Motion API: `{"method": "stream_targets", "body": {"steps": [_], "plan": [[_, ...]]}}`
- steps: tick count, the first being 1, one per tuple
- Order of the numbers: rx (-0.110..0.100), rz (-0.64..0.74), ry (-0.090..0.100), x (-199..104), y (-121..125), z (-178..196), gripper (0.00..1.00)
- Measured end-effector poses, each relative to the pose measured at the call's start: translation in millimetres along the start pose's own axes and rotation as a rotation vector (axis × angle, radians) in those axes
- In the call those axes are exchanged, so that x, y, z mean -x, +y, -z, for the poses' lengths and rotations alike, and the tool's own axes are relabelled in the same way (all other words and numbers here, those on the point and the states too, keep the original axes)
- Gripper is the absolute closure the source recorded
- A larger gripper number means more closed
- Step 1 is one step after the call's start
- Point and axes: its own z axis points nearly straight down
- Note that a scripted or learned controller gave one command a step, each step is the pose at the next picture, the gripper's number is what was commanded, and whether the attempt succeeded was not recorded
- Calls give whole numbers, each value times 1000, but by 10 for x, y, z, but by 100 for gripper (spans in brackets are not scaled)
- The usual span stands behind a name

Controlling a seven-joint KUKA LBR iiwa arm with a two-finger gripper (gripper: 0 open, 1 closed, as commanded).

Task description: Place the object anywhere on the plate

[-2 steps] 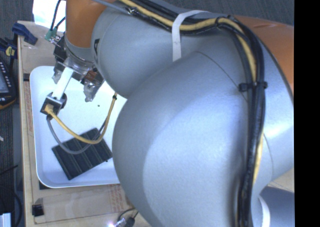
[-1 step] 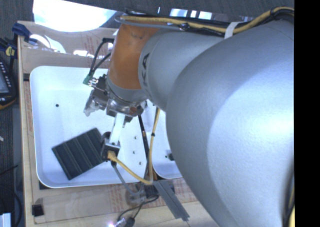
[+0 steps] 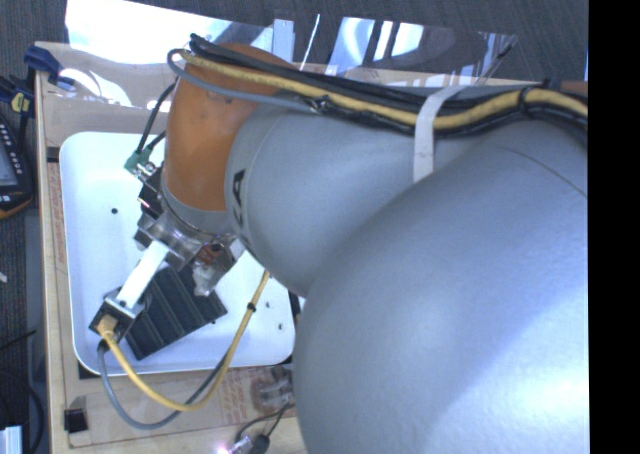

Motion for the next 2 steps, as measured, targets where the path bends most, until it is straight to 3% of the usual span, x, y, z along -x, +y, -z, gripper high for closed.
{"method": "stream_targets", "body": {"steps": [1,2], "plan": [[-4,9,-5,-6,-16,83,100],[0,-307,-5,-138,-125,-1323,100]]}}
